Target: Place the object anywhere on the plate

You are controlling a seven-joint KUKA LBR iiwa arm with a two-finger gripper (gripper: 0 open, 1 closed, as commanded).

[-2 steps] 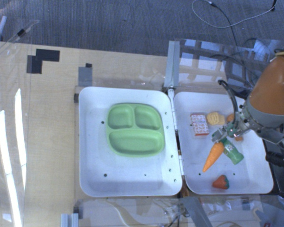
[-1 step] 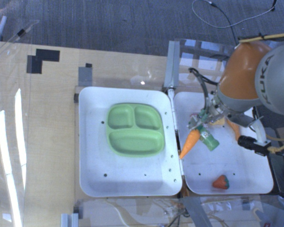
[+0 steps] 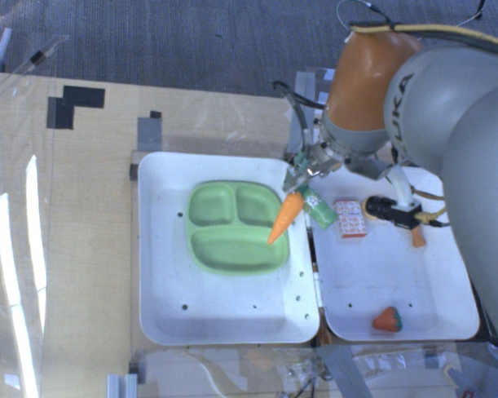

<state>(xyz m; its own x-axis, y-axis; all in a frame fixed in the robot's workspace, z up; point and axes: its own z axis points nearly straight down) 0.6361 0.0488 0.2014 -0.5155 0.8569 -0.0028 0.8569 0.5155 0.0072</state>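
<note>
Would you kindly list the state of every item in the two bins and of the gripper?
Orange toy carrot: tilted, hanging from the two-finger gripper by its green top, tip over the plate's right edge.
Green three-compartment plastic plate: flat in the left white bin.
Red-and-white small box: lying flat in the right white bin.
Red toy strawberry: lying in the right bin, near its front.
</note>
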